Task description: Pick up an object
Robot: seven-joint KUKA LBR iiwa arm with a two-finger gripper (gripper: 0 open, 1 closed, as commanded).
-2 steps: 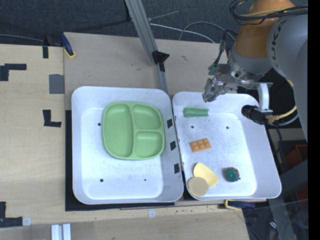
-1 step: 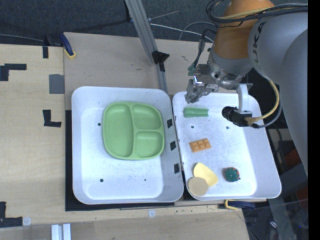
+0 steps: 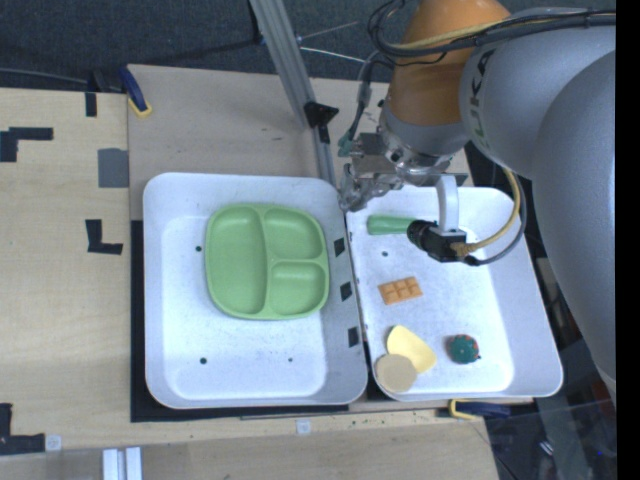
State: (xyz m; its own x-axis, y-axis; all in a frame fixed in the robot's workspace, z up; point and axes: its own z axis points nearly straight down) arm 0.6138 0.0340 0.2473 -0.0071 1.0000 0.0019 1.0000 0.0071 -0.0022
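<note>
Step in hand: approach; the two-finger gripper [image 3: 362, 194] hangs at the far left corner of the right shallow white bin [image 3: 500, 373], nothing seen between its parts
Jaws state: cannot tell, the tips are too small and dark to read
Nearest target: green cylindrical plastic piece [image 3: 388, 225], lying flat just beside the gripper, near the far wall
Long axis: runs left to right across the view, one end toward the divider
Next move: judged to need a short shift right and descent, closing across the short width
Other candidates: orange waffle-shaped block [image 3: 400, 290]; yellow flat wedge [image 3: 412, 347]; tan round disc [image 3: 395, 372]; dark green ball [image 3: 462, 348]
Left bin: holds the pale green divided plate [image 3: 266, 260]
</note>
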